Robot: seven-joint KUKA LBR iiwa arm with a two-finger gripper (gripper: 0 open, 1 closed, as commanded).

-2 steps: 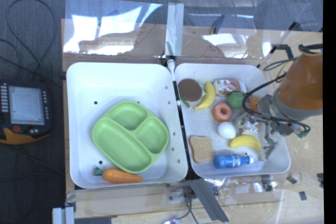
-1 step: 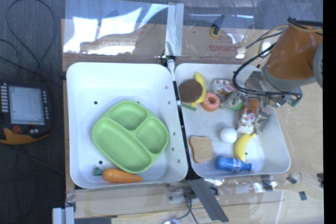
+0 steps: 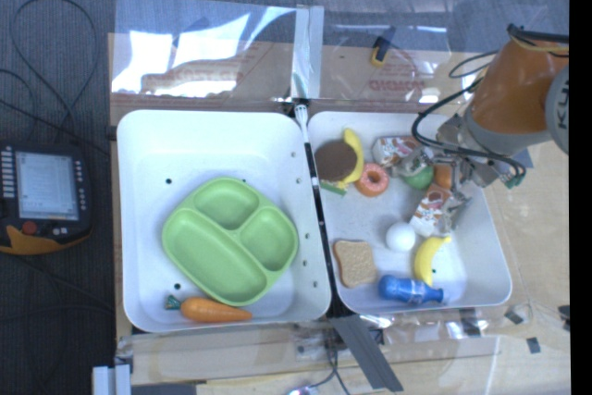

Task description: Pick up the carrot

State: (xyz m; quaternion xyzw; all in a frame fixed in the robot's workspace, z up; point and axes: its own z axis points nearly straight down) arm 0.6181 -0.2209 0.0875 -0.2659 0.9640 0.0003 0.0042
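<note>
Hovering over the right bin (image 3: 495, 240), the gripper (image 3: 450, 190) sits low among toy foods; whether its jaws are open or shut, or grip anything, cannot be told. Just beside it lie a wrapped snack (image 3: 431, 210), a banana (image 3: 426, 258) and a white ball (image 3: 400, 238). The carrot (image 3: 215, 311) lies well apart, in the left bin (image 3: 139, 199), on its near floor, touching the green divided plate (image 3: 231, 240). A good approach would lift clear, cross the shared wall, and close across the carrot's narrow width, away from the plate rim.
</note>
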